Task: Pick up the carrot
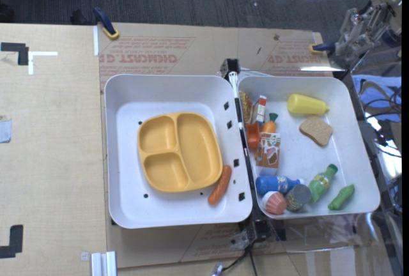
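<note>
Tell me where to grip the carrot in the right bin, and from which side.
Judging from above: the carrot lies wedged among the cartons against the right bin divider wall. Grip its orange body near the middle, coming straight down, fingers on whichever sides show a gap; the cartons crowd it closely.

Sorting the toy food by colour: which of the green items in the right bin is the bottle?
The green bottle, with a lighter cap, left of the plain green pickle.
</note>
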You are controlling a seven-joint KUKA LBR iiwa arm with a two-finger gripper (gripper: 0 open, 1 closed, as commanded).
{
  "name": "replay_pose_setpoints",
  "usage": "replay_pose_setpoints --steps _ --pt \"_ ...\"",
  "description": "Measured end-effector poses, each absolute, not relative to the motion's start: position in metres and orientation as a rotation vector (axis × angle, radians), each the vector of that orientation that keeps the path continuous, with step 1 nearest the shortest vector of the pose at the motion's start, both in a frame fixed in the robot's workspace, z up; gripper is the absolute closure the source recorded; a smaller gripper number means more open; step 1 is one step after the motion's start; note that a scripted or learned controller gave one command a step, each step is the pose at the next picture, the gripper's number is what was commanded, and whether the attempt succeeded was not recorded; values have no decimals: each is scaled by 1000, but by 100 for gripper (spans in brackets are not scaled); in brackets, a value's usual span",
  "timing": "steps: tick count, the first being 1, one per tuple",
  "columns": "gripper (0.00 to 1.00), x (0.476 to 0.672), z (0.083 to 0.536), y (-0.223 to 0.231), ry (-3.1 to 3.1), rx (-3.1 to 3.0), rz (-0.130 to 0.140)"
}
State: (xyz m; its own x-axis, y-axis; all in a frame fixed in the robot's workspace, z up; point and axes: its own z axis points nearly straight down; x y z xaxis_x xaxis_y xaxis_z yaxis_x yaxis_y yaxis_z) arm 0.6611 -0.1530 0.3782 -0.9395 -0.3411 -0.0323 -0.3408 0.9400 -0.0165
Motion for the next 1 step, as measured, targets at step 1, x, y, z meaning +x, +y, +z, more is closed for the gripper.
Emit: replay_pose_setpoints --steps 1 --pt "0 661 378 -153 3060 -538 -16"
